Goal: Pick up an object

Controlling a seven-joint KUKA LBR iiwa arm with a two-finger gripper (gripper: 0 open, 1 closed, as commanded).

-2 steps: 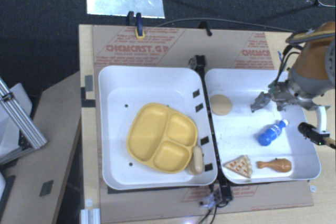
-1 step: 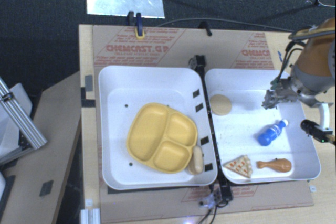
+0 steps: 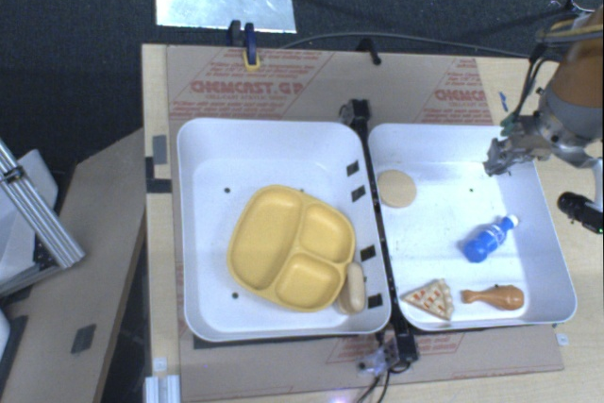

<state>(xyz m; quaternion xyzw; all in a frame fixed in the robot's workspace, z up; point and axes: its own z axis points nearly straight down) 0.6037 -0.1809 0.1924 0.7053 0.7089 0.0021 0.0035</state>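
The right bin (image 3: pixel 528 179) holds a tan round cookie (image 3: pixel 397 188), a blue bottle (image 3: pixel 488 240) lying on its side, a pizza slice (image 3: pixel 428 299) and a brown chicken drumstick (image 3: pixel 494 297). My gripper (image 3: pixel 497 159) hangs at the bin's far right side, above and to the right of the blue bottle, with nothing seen between its fingers. The left bin (image 3: pixel 203 203) holds a yellow divided tray (image 3: pixel 292 246) with a beige bread roll (image 3: pixel 353 287) at its lower right edge.
A black clip divider (image 3: pixel 363 193) runs between the two bins. The bins rest on a cardboard sheet (image 3: pixel 283 80) on the bench. A metal frame (image 3: pixel 33 212) stands at the far left, and cables cross the dark floor behind.
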